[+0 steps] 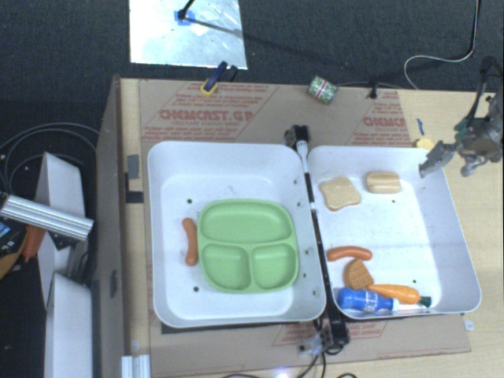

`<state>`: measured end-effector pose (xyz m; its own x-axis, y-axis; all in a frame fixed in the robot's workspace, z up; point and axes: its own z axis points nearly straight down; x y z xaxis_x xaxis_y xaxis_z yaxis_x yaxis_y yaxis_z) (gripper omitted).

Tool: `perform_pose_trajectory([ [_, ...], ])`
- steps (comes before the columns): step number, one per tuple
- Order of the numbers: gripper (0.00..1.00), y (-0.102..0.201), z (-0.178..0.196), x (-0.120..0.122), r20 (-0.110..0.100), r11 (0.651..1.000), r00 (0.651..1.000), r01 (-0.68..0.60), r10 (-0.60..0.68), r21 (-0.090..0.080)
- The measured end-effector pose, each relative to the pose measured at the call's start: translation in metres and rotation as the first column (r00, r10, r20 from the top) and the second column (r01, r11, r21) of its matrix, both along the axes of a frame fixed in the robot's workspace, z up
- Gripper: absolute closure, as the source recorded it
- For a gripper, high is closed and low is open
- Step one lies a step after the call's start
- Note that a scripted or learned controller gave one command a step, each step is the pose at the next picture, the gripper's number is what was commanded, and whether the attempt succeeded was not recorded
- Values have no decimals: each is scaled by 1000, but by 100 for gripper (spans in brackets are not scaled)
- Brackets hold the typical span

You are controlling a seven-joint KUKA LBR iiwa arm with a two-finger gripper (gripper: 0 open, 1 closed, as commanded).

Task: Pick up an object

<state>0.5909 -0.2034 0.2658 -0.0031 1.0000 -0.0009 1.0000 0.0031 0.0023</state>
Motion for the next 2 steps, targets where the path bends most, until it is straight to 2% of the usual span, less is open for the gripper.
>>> perform_pose_trajectory([
  [1, 0, 40, -90, 15, -3, 1000, 1000, -2, 2, 2],
  [2, 0, 66, -162, -26, -3, 1000, 1000, 2, -2, 1],
])
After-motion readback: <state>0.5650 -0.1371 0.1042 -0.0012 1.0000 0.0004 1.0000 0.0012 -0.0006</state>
